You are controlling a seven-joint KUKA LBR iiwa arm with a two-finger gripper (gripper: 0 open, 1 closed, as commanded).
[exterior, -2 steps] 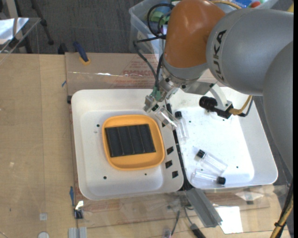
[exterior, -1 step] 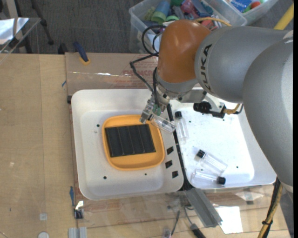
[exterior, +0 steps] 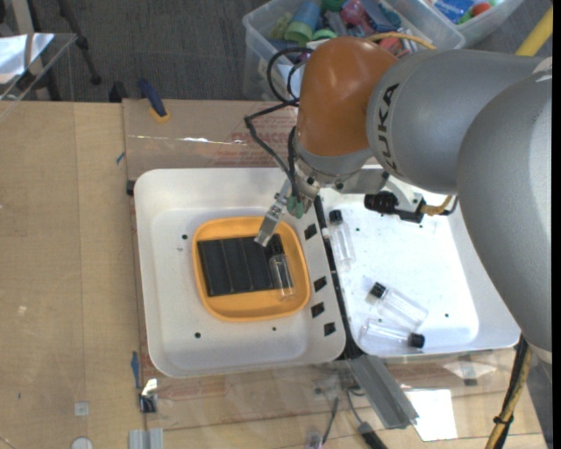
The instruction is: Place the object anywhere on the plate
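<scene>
A grey KUKA arm with an orange band above its wrist [exterior: 351, 96] reaches in from the right over the wooden desk [exterior: 61, 263], which carries two shallow white bins side by side. In the left white bin [exterior: 166, 333] sits a square orange plate with a dark ribbed centre [exterior: 210, 302]. The pincer [exterior: 267, 232] hangs over the plate's upper right part, its slim metal tip tilted down and to the left; whether it is wide or narrow cannot be told from this slanted view. A clear plastic vial [exterior: 281, 272] lies on the plate near its right rim, just below the pincer's tip, and whether the two touch is unclear. The right white bin [exterior: 465, 263] holds several more clear vials with black caps: one [exterior: 396, 304] lies near the middle, another [exterior: 390, 334] just below it towards the front edge, and a further one [exterior: 338, 241] lies close to the divide between the bins. A transparent plastic tub of colourful items [exterior: 351, 22] stands behind the desk at the top.
</scene>
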